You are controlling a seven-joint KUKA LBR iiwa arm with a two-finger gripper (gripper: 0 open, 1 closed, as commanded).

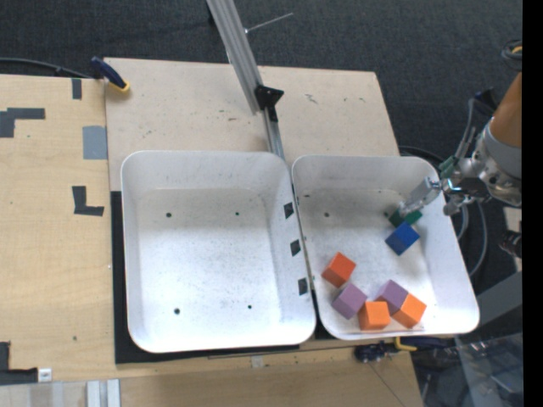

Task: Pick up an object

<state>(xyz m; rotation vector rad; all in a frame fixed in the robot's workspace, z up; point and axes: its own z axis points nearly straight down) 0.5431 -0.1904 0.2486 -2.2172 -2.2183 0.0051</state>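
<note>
A plywood bench (237, 113) is sitting on dark carpet, bearing the left bin (204, 253) and the right bin (441, 270) side by side, with a metal rail (233, 36) slanting in from above. The gripper (405, 214) is reaching into the right bin's far right side, just above a blue cube (402, 238); something green (412, 217) is showing at its tip, too small to identify. Whether the jaws are parted or clenched cannot be told. Orange cubes (339, 270) and purple cubes (349, 299) are lying clustered along the near wall.
</note>
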